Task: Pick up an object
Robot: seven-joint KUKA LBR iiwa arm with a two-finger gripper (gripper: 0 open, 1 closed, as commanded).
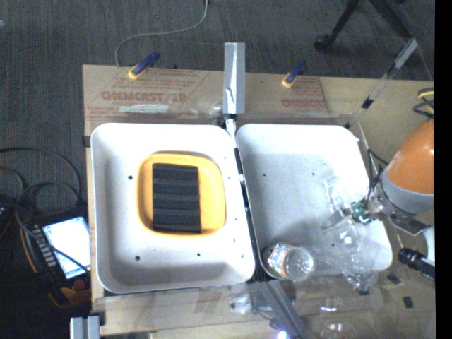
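A yellow, rounded block with a black ridged top [176, 197] lies in the middle of the left bin [116, 210]. At the front of the right bin [289, 164], a clear plastic bottle [290, 261] rests on its side with its round end facing left. Its crumpled, glinting body stretches right towards the bin's front right corner. The arm comes in over the right rim, its orange band [417, 162] above the wrist. My gripper [357, 212] hangs low over the right side of that bin, just above the clear plastic, where glare blurs its outline.
A metal divider post [234, 76] stands behind the gap between the bins. Two blue and yellow clamps [144, 64] [294, 73] hold the cardboard backing at the far edge. Cables and a lit tablet [65, 244] lie on the floor to the left.
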